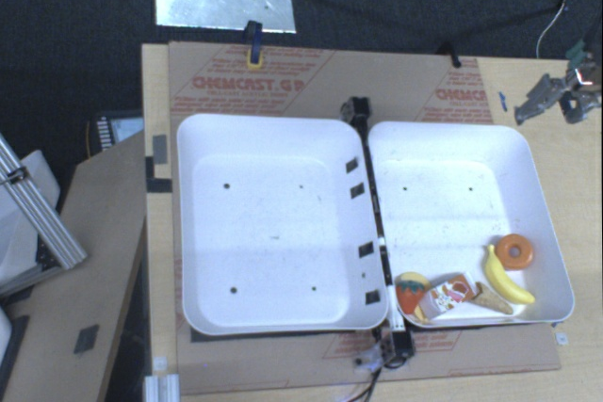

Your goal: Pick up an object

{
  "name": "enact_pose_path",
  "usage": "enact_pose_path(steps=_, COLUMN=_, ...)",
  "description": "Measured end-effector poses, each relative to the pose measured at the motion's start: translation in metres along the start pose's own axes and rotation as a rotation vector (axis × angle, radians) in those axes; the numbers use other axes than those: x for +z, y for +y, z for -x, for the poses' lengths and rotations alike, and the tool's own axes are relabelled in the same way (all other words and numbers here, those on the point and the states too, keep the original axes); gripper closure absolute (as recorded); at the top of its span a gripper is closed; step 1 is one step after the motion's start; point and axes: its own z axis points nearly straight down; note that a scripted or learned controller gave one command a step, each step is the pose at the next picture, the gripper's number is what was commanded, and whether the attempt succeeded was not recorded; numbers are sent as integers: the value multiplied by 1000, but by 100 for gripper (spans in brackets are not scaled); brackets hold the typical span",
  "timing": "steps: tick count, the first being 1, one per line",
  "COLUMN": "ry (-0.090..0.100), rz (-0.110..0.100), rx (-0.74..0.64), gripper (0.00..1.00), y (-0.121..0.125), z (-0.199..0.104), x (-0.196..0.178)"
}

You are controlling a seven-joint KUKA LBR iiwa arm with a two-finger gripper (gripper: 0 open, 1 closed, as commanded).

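1. The end effector hangs over the table beyond the right bin's far right corner, touching nothing; its opening cannot be made out.
2. In that bin's near corner: one banana, one orange ring, one red-and-white packet, one orange round toy.

You can read "CHEMCAST GP" in red on the brown protective sheet under the bins, well to the left of the gripper. The same red print repeats nearer the gripper, by the right bin's far corner, partly cut off. Print on the small packet is unreadable.
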Motion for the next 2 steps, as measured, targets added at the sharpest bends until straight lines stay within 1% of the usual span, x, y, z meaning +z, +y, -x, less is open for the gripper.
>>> enact_pose_path(steps=1, ry=4, rz=-9, rx=-2, gripper=0, y=-53, z=-56, x=-82)
enact_pose_path(steps=2, ry=4, rz=-8, rx=-1, gripper=0, y=-97, z=-80, x=-142)
